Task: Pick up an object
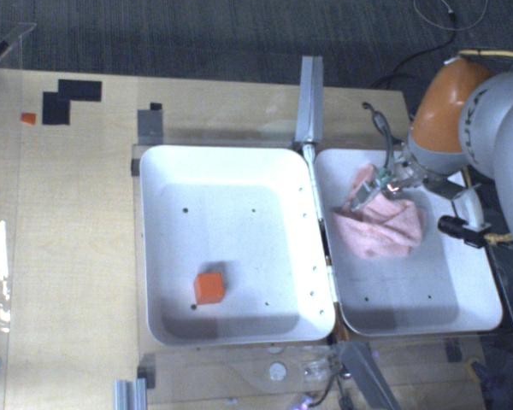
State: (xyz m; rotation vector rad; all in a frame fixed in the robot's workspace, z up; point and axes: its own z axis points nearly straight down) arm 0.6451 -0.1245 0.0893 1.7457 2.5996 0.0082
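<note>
Object: crumpled pink cloth (381,225), soft fabric, lying in the right-hand shallow white bin (427,310), toward its upper half.
Object contact: the cloth's upper corner rises as a peak toward the gripper; the rest of it lies bunched on the bin floor.
Gripper: two-finger gripper (383,180) sits at the cloth's raised corner; its state cannot be made out at this angle.
Progress: judged partial. The tool is at the cloth, but a secure hold cannot be confirmed; a clear lift remains outstanding.
Arm pose: grey arm with orange band (449,114) enters from the right, wrist bent down and leftward over the right-hand bin's upper edge.
Other item: small orange cube (209,288) rests in the left-hand white bin (231,169), lower left, well apart from the gripper.
</note>
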